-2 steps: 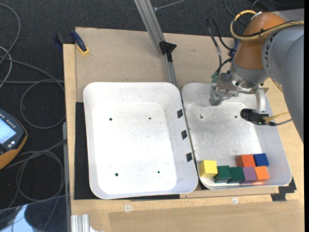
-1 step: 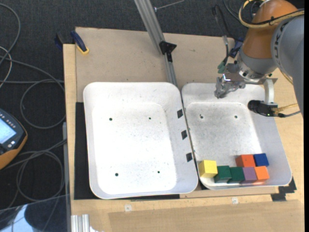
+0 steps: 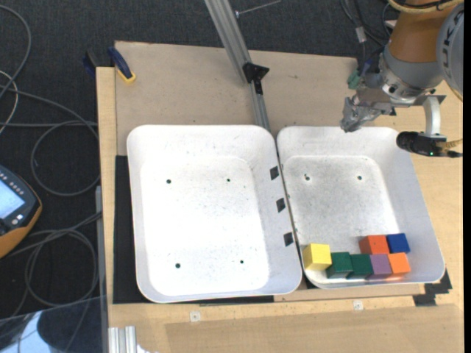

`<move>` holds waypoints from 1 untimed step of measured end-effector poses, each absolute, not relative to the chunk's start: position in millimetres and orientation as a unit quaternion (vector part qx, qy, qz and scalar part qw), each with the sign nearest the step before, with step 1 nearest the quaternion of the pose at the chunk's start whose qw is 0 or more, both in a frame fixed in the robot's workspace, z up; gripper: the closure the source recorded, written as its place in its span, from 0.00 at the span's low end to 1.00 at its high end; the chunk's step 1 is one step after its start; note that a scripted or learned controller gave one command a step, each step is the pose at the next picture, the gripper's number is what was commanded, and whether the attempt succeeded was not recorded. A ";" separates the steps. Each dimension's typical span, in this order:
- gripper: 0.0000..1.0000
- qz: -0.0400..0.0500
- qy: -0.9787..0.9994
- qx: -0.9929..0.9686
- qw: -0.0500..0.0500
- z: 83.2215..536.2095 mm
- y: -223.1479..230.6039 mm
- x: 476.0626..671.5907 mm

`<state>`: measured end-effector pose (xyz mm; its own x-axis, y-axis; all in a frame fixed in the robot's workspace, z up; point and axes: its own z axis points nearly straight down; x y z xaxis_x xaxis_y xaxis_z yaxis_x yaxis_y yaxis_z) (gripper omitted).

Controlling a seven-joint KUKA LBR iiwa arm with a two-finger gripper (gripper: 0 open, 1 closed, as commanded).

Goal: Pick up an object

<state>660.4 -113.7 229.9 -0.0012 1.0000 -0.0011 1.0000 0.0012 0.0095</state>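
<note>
Several small coloured blocks lie bunched at the near edge of the right bin [image 3: 331, 134]: a yellow block [image 3: 318, 255], two green blocks [image 3: 350, 264], a red-orange block [image 3: 376, 244], a blue block [image 3: 397, 242], a purple block [image 3: 380, 265] and an orange block [image 3: 399, 262]. My gripper [image 3: 354, 118] hangs over the far rim of the right bin, well away from the blocks. I see nothing under its tip.
The left bin [image 3: 147, 153] lies beside the right one, with black clips [image 3: 280, 204] along the shared rim. A slanted metal pole [image 3: 232, 31] rises from behind the bins. Cables run on the floor at the left.
</note>
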 end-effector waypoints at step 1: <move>1.00 0.002 0.708 0.707 0.003 260.9 -113.4 661.8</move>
<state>661.8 -113.4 260.9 -0.0013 1.0000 -0.0009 1.0000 0.0013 0.0069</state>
